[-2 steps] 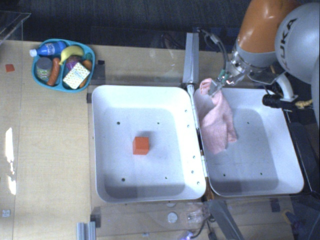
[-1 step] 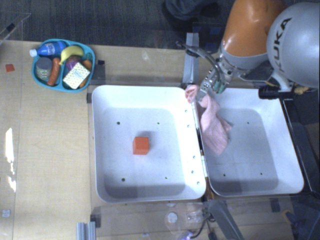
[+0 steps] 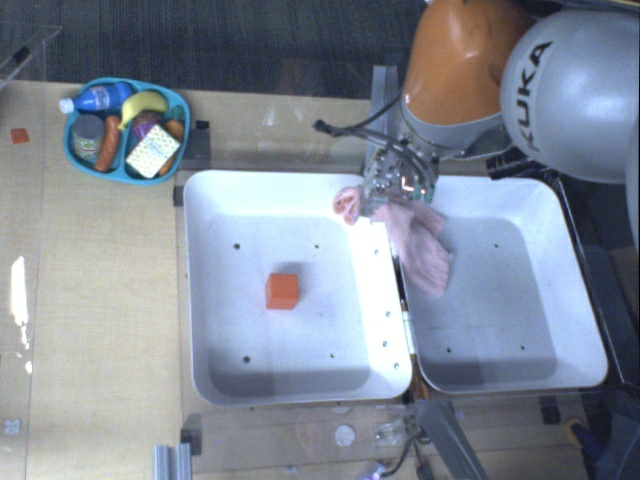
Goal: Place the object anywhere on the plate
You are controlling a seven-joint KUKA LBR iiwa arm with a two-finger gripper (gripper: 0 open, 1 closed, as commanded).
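A pink cloth (image 3: 425,253) hangs from my gripper (image 3: 388,200) above the seam between the two bins. Most of it droops over the right bin's left side, and a small end (image 3: 347,205) pokes out to the left. The gripper is shut on the cloth, under the orange band of the arm. The blue plate (image 3: 72,150) lies on the bench at the far left, well away from the gripper, with toy food packed on it: a banana (image 3: 143,103), a bottle (image 3: 100,97) and others.
An orange cube (image 3: 283,291) rests on the floor of the left bin (image 3: 205,298). The right bin (image 3: 520,308) lies beneath the arm. Bare wooden bench spreads left of the bins, below the plate.
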